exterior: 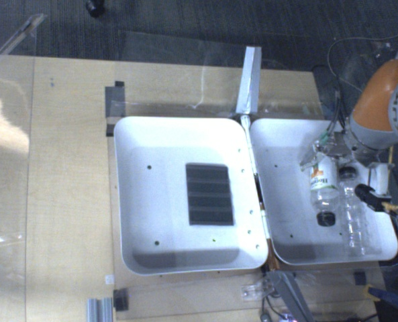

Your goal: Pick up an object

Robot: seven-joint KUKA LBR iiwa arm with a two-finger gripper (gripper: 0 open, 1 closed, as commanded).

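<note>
We see a light wooden bench (58,200) carrying two white bins. The left bin (138,180) holds a dark ribbed rectangular pad (210,193). In the right bin (279,180) lies a clear plastic bottle (323,190) with a dark cap and a white-and-orange label; its writing is illegible. The gripper (334,149) sits at the bottle's upper end; we cannot tell its jaw state.

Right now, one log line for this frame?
arm: over right bin | gripper: above clear plastic bottle, grasp unconfirmed | second clear bottle: beside it | left bin: black ridged block
</note>
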